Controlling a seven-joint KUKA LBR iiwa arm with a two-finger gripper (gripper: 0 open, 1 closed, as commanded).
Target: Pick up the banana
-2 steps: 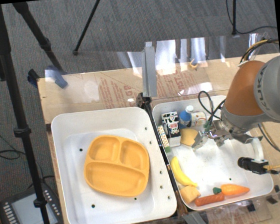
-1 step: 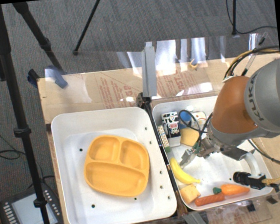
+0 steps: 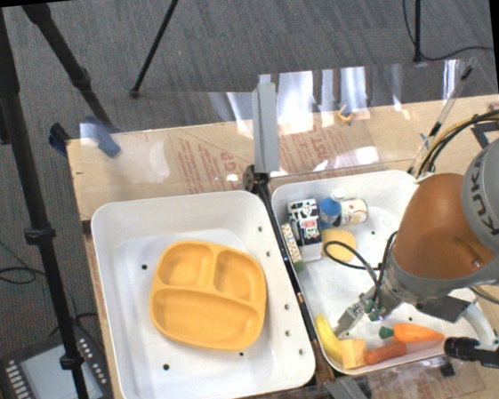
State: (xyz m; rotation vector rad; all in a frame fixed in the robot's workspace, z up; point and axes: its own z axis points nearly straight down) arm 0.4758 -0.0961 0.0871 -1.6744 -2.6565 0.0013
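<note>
The yellow banana [image 3: 327, 338] lies in the front left corner of the right bin [image 3: 406, 179], along its left wall. My gripper [image 3: 359, 313] hangs low over the bin, just right of the banana's upper end and very close to it. Nothing can be seen held in it. The grey arm with its orange band [image 3: 434, 234] reaches in from the right and hides the bin's right half.
A carrot [image 3: 414, 334] and small orange pieces [image 3: 383, 353] lie right of the banana. A patterned carton [image 3: 304, 218], a blue-capped bottle [image 3: 342, 211] and a yellow round item [image 3: 341, 247] sit further back. A yellow divided plate [image 3: 209, 293] lies in the left bin [image 3: 121, 253].
</note>
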